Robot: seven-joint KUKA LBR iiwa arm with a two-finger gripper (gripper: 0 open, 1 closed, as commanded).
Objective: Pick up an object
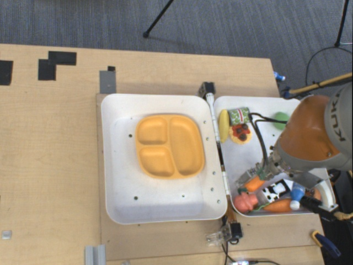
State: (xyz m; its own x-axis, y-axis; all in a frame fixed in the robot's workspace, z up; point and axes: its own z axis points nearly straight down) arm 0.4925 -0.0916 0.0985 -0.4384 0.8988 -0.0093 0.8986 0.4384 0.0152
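Observation:
The right white bin [242, 156] holds a pile of small toys at its near edge: an orange carrot-like piece [254, 184], a pink lump [244, 202], a black-and-white piece [274, 191], a second orange piece [278, 206] and a blue piece [298, 193]. At the far left of that bin lie a yellow banana [223, 124], a green can [239, 115] and a red-and-yellow toy [241, 132]. A green thing [281, 116] peeks out behind the arm. My gripper [260, 174] is low over the near pile, just above the carrot-like piece, with the orange-banded wrist [306, 131] above it.
The left white bin [118, 203] holds an orange three-compartment plate [168, 146]. A black clamp [207, 88] sits at the far end of the wall between the bins. A black cable [259, 137] runs across the right bin. The arm covers that bin's right half.

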